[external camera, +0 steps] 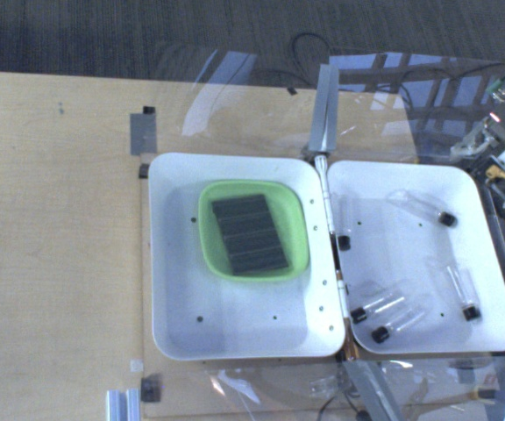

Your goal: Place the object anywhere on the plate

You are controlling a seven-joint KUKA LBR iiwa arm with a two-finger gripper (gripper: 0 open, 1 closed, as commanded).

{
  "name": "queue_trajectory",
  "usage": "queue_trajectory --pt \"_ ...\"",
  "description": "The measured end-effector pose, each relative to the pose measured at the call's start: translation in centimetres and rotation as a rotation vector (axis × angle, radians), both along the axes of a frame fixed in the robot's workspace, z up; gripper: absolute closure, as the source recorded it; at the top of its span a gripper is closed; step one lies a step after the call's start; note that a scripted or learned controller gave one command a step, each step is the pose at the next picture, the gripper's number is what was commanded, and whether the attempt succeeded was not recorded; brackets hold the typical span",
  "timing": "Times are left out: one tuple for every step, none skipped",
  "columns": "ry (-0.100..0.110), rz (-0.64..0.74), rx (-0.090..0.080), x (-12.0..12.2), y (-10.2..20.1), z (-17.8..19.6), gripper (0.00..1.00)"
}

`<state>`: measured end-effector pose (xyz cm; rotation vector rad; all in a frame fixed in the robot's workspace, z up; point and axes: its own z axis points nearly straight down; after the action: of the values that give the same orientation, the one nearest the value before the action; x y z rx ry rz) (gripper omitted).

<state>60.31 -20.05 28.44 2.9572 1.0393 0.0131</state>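
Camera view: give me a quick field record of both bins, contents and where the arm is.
left bin: holds a green plate
plate contents: dark ribbed block, lying flat, tilted slightly
right bin: four clear tubes with black caps
tube 1: upper part of bin
tube 2: near right wall
tubes 3 and 4: side by side, near front left corner
arm: at upper right edge, outside the bins, gripper hard to make out
task state: block on the plate
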Motion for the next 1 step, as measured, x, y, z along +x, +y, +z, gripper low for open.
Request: queue_trajectory --pt "-0.001 -0.082 0.0 -3.13 0.11 6.28 0.0"
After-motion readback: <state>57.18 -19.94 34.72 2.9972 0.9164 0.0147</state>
